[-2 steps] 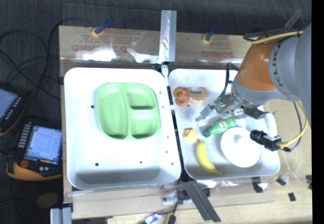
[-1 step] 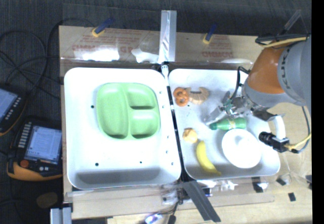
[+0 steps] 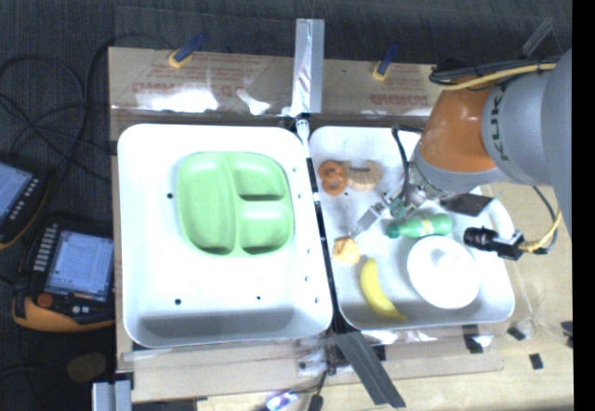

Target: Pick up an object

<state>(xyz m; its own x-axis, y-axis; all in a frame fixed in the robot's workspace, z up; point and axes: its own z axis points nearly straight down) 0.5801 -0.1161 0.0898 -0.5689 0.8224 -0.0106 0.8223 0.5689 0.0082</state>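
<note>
Two white bins sit side by side on the bench. The left bin (image 3: 139, 242) holds a green tray (image 3: 234, 202) with three compartments, lying flat near the bin's middle. The right bin (image 3: 502, 302) holds the loose objects. A banana (image 3: 376, 288) lies near the front edge, slanting toward the lower right. Just above its upper end sits a small yellowish piece (image 3: 346, 251), close to the wall between the bins. An orange ring (image 3: 333, 176) lies toward the back left of this bin, with a pale tan piece (image 3: 363, 176) just beside it on the right. A white round plate (image 3: 444, 271) rests at the front right, and a green bottle (image 3: 420, 227) lies on its side just behind the plate, touching or nearly touching its rim.

The arm (image 3: 502, 125) reaches in from the right over the back of the right bin. The gripper (image 3: 403, 205) hangs just above the green bottle's left end, low in the bin. A grey metal piece (image 3: 368, 218) slants from beside the gripper down toward the yellowish piece. I cannot tell how the gripper is set, and nothing shows clearly as held
</note>
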